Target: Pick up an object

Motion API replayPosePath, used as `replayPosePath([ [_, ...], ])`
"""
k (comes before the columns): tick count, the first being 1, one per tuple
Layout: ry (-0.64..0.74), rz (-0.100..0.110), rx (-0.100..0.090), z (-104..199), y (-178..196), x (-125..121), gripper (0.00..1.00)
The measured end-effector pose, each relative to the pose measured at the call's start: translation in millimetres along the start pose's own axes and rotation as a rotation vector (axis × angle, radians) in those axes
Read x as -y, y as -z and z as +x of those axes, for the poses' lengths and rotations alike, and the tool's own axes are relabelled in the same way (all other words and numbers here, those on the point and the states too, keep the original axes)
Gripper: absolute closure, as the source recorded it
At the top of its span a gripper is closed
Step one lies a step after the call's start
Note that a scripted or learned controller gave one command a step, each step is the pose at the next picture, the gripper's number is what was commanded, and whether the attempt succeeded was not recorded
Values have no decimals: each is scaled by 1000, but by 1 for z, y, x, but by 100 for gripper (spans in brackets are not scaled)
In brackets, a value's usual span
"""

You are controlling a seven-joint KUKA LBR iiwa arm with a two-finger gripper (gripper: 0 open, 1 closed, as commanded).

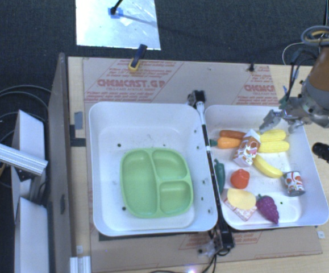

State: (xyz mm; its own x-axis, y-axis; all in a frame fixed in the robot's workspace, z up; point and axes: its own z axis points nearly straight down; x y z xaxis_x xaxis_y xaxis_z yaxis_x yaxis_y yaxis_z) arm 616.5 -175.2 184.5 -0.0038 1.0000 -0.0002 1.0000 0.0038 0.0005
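Purple grapes (pixel 268 208): seen at the near edge of the right bin (pixel 317 209), beside a yellow-and-red wedge (pixel 241 201).
Pincer (pixel 282 117): seen over the far right part of the right bin, just beyond the corn cobs (pixel 274 141); its two grey fingers are spread apart and nothing is seen between them.
Arm (pixel 326 73): grey with an orange band, seen entering from the right edge.
Corn cobs: two yellow pieces laid side by side, nearest the pincer.
Banana (pixel 267 167): laid just nearer than the cobs.
Small can (pixel 293 183): placed toward the bin's right side, near the banana's end.
Carton (pixel 247 150): red and white, touching the carrot (pixel 230 139) at its left.
Tomato (pixel 240 178): set in the bin's middle.
Green pepper (pixel 219 173): laid against the bin's left wall.
Left bin (pixel 104 152): occupied by a green divided plate (pixel 156 182).
Worktop (pixel 153 78): both bins are carried side by side.
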Motion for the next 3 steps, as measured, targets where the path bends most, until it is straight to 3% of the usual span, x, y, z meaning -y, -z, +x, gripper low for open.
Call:
replayPosePath([
  [1, 3, 1, -1, 70, -103, 42, 0],
  [2, -5, 2, -1, 72, -101, 105, 0],
  [3, -3, -3, -1, 73, -90, 101, 100],
])
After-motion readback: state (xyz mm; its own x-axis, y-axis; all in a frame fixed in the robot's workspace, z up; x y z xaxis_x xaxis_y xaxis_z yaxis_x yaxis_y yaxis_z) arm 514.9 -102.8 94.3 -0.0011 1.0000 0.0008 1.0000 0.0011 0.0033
